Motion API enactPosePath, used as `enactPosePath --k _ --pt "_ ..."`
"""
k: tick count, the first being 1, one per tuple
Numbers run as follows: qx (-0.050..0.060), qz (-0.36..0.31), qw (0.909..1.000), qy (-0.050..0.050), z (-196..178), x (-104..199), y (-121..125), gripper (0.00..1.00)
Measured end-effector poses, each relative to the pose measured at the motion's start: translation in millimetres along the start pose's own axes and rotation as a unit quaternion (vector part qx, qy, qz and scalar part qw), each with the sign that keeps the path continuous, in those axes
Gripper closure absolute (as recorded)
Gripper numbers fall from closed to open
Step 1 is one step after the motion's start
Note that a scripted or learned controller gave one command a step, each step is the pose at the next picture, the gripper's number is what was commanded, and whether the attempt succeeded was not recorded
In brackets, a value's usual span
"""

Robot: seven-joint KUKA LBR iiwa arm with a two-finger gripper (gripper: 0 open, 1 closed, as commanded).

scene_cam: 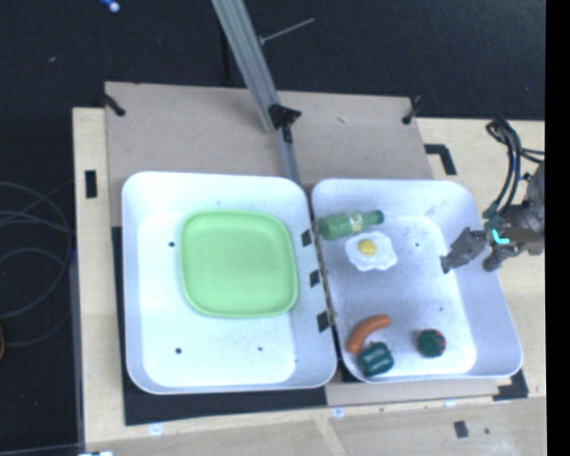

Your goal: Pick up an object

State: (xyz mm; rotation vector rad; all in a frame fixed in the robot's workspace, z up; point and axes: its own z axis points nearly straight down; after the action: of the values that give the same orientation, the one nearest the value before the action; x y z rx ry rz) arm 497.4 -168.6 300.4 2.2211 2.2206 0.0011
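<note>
**Camera view: end effector poised at the right bin's edge, nothing picked yet**

Camera view looked down at a slant on a pale surface (380, 112) carrying two shallow white bins side by side. The left bin (152, 350) held a light green square plate (238, 262). The right bin (475, 283) held the candidate objects: a green bottle (351, 223) lying on its side near the far left corner, a toy fried egg (370, 251) just beside it, an orange sausage (370, 330) and a dark green pepper-like item (375, 359) touching or nearly touching near the front left, and a small round green-and-red item (431, 343) near the front.

The end effector (477, 251) hovered over the right bin's right side, well apart from every object. Its two fingers appeared spread, with nothing between them, so it looked released.

To do the pick well, the arm would probably best choose an isolated target. The round item or the egg stood clear of neighbours, whereas the sausage and pepper crowded each other. Centring the fingers over the chosen thing before descending would likely avoid a glancing miss; the flat egg could prove hard to grip.
</note>
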Motion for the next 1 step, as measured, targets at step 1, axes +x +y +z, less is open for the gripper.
enactPosePath --k 1 --pt "0.000 0.000 1.0000 0.000 0.0 0.0 0.0 0.00"
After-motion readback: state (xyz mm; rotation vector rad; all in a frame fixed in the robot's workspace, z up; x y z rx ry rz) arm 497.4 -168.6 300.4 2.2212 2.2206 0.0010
